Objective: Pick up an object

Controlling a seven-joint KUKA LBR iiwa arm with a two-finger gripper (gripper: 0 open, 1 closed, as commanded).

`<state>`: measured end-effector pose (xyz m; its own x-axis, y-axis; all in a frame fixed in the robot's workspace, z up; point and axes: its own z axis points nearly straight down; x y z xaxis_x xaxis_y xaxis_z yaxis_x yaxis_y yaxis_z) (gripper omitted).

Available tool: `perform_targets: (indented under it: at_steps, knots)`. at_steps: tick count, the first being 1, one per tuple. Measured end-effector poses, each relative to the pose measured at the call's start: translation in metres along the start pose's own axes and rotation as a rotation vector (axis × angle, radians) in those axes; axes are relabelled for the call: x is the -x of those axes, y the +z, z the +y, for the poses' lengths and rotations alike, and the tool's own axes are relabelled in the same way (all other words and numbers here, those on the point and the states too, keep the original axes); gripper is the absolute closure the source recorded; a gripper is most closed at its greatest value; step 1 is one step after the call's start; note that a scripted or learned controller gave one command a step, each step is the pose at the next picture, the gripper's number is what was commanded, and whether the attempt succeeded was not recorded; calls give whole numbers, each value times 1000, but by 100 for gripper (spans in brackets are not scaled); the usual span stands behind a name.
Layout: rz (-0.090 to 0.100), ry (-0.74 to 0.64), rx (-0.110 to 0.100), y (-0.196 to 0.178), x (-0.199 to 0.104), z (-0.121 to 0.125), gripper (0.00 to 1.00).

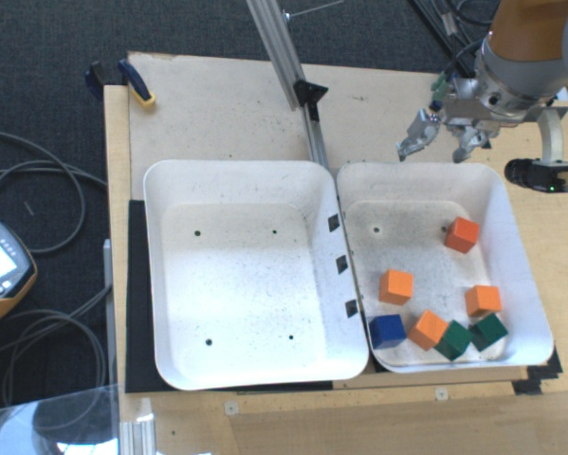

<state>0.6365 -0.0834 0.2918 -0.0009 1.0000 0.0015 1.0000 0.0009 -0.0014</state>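
Observation:
The right bin [511,218] holds several small blocks. An orange-red block [462,234] lies near its far right side, and an orange block [395,286] sits near the middle. Another orange block [483,300] rests by the right wall, with a third [429,329] near the front. A blue block [388,331] sits at the front left, beside two dark green blocks [452,339] [489,331]. My gripper [444,140] hangs above the bin's far rim, open, with nothing between its fingers.
The left bin [160,216] stands beside the right one. A slanted metal pole [279,41] crosses the bench behind the bins. A blue and yellow clamp [137,81] grips the bench's far left corner. Cables lie on the floor at left.

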Motion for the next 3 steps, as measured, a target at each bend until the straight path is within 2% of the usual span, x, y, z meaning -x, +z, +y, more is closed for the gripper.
perform_targets:
  at_steps: [1, 2, 3]
  knots:
    - [0, 0, 0, 0, 0, 0, 0]
    - [0, 4, -10, 168, 61, -37, 0]
    - [6, 0, 7, 170, 119, -37, 0]
